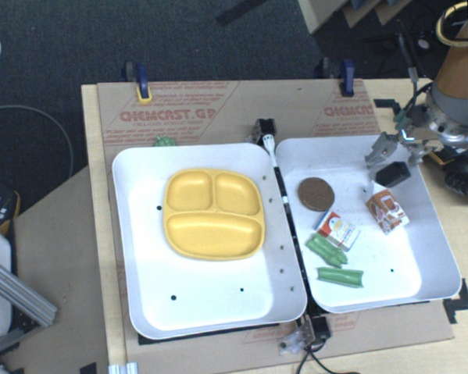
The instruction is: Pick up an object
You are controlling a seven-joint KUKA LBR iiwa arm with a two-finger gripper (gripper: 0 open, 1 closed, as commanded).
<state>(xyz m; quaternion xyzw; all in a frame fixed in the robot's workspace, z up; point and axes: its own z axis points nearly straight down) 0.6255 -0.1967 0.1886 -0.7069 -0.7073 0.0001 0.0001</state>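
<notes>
We judged the pick barely begun: the end effector [389,157] hovered at the right bin's [434,281] one o'clock corner, fingers spread, gripping nothing. The nearest object, a brown packet [387,211], lay below it at six o'clock.

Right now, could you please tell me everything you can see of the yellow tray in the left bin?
The yellow tray looks like smooth moulded plastic, a rounded rectangle with three compartments: two small ones at the far side, one long one nearer the camera. All three look bare. It lies flat, right way up, on the left bin's floor, towards the far half, apart from the walls.
</notes>
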